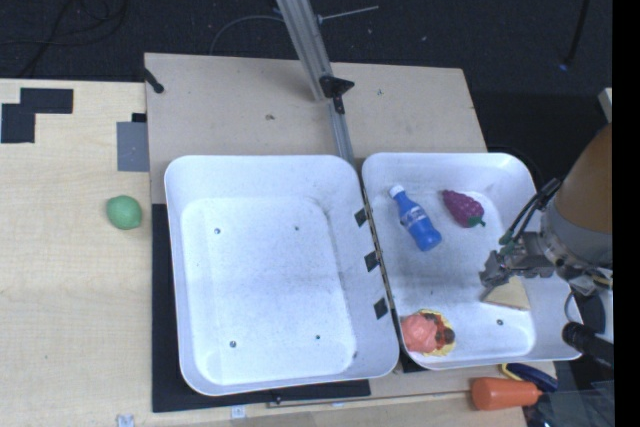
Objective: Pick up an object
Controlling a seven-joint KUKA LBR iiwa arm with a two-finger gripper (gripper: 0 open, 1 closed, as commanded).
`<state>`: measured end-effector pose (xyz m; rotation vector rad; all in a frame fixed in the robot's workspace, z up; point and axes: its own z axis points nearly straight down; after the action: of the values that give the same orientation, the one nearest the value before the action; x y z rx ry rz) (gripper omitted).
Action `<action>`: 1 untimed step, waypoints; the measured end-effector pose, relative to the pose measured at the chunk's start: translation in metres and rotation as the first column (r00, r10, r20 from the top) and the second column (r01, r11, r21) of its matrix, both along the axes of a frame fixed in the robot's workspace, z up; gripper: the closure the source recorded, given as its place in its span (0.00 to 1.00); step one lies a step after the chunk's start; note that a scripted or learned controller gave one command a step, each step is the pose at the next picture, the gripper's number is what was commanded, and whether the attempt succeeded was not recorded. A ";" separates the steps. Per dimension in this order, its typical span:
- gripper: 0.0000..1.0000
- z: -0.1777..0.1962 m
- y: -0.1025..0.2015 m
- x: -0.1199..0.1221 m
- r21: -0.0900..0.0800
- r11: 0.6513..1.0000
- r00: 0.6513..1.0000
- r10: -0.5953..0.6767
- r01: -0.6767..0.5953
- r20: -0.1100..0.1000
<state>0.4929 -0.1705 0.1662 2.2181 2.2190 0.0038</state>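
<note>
The right bin (520, 170) holds a blue bottle (416, 219) with a white cap, a purple bunch of grapes (463, 207), a red and yellow toy (429, 332) near the front, and a tan wedge (511, 295) at its right side. My gripper (497, 272) hangs low over the right bin, its dark fingers just above and touching the left tip of the tan wedge. The arm's orange band (600, 180) comes in from the right edge.
The left bin (200, 180) lies beside the right one. A green ball (125, 212) rests on the wooden bench to the left. An orange carrot-like object (505, 393) lies on the bench in front of the right bin. A metal rail (305, 20) slants up behind the bins.
</note>
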 end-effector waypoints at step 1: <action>1.00 0.044 0.004 0.007 0.000 1.000 1.000 0.000 0.000 -0.001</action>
<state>0.4995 -0.1670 0.2105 2.2186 2.2198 0.0032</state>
